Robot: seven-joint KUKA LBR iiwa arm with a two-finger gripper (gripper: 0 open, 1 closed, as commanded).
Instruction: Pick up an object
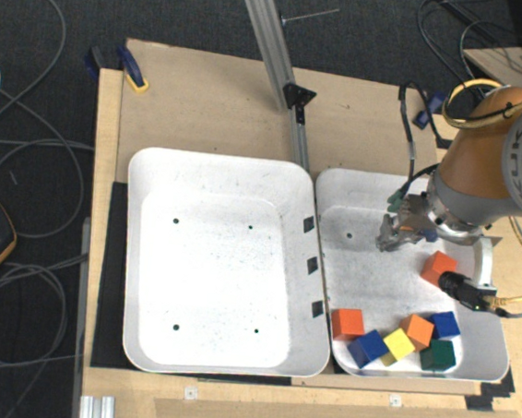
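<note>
My gripper hangs over the upper middle of the right bin, pointing down at bare bin floor. Nothing shows held in it. An orange block lies just to its right, partly behind the wrist gear. Along the bin's front edge sit an orange block, a blue block, a yellow block, another orange block, a second blue block and a green block.
The left bin stands beside the right one, with small black clips along the shared wall. A grey metal post slants up behind the bins. Cables trail from the arm at the right.
</note>
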